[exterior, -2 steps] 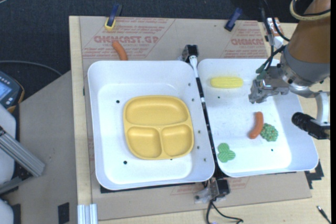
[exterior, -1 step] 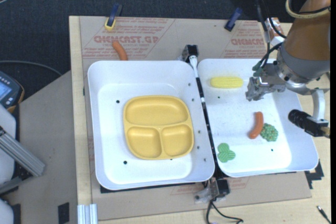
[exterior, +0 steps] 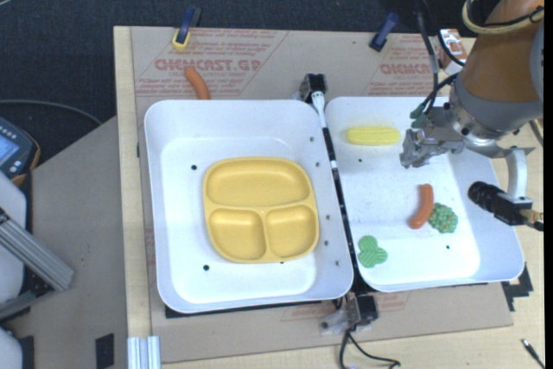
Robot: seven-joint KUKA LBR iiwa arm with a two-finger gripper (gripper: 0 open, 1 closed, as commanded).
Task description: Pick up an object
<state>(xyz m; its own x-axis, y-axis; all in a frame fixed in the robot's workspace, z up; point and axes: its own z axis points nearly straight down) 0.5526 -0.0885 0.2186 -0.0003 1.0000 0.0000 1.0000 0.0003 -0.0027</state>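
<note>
Yellow corn cob lies just left of the gripper.

Right bin: corn at back, sausage touching broccoli, bare floor between; divided plate fills left bin's middle.

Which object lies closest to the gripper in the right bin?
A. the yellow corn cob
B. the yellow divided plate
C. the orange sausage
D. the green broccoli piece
A: the yellow corn cob lies just left of the gripper in the right bin, while the orange sausage and the broccoli piece lie farther below it.
</note>
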